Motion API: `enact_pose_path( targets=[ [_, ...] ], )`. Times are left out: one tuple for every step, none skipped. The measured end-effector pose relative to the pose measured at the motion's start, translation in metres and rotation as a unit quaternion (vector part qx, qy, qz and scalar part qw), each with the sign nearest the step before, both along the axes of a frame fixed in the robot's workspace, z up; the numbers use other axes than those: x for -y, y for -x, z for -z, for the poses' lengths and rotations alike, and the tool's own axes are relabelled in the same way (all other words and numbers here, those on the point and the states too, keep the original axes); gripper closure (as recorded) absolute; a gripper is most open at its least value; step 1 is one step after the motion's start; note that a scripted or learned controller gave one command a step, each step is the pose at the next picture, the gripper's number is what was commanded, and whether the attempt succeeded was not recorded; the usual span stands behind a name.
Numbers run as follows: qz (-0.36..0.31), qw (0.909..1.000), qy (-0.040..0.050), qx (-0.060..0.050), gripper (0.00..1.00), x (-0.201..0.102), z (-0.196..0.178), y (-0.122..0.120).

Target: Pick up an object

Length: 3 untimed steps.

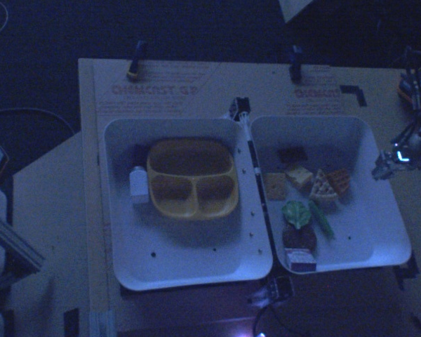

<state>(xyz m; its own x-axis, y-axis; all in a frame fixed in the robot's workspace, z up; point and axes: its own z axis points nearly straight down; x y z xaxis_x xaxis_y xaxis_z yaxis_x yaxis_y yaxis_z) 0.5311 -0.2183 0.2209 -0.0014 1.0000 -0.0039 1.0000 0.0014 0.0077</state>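
Note:
The right bin (379, 241) holds several toy foods: a dark brown piece (292, 154), a pale block (299, 176), a square cracker (275, 185), a waffle wedge (324, 187), an orange piece (340, 180), a green leafy item (296, 213), a green pod (323, 220), a dark red item (299, 237) and a small box (302, 259). My gripper (387, 164) hovers over the right rim of this bin, right of the orange piece and apart from every item. The light is dim.
The left bin (126, 258) carries a yellow divided tray (192, 178) with a small white bottle (138, 184) at its left side. Two clamps (135, 60) (295, 63) stand at the bench's far edge. Cables lie near the front edge (274, 292).

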Motion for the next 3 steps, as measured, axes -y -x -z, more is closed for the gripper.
enact_pose_path(
  targets=[
    [-0.002,1.0,-0.0016,-0.001,1.0,-0.052,-0.012,-0.008],
    [-0.002,1.0,-0.0032,-0.004,1.0,-0.1,-0.012,-0.012],
    [-0.002,1.0,-0.0025,-0.004,1.0,-0.138,-0.009,-0.023]
  ],
)
